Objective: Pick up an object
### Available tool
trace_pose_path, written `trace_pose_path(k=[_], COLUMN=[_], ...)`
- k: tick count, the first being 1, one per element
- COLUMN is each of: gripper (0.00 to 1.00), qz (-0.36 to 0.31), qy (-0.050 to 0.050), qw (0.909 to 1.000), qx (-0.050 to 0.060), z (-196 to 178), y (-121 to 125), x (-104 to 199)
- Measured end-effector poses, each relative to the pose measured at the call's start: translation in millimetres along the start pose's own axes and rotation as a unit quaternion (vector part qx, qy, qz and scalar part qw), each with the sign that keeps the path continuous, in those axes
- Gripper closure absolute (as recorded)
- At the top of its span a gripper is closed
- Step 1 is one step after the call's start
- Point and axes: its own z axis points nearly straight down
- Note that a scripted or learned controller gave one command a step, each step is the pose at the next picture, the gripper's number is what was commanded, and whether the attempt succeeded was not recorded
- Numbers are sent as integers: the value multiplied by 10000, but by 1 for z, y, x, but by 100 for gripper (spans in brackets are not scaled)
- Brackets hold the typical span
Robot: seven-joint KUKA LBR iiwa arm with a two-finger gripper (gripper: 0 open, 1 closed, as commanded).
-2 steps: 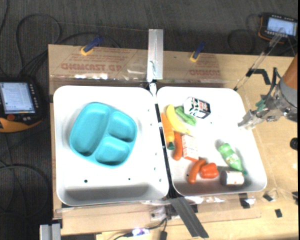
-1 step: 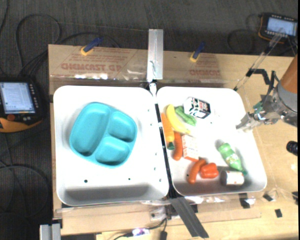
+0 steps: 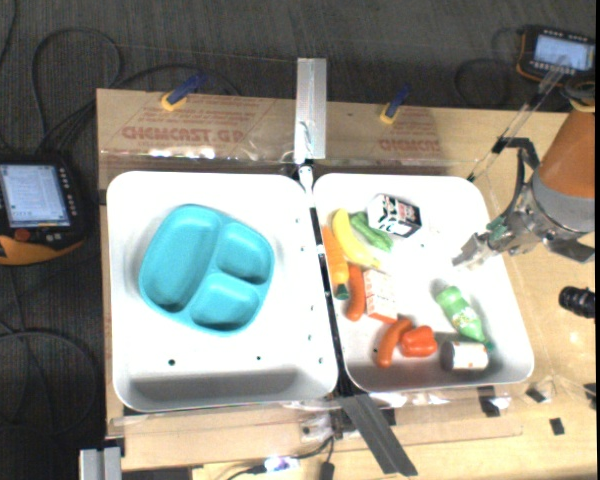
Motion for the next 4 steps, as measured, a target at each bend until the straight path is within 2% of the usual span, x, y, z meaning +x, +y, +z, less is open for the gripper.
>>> trace_pose_path(k=[1, 2, 3, 4], gripper=[0, 0, 100, 100], qz=[-2, -238, -244, -25], qy=[3, 1, 6, -5], qw=[10000, 9997, 9997, 10000], qx=[-2, -58, -82, -11], z=[0, 116, 106, 20], y=[0, -32, -30, 45], x=[0, -2, -1, -5])
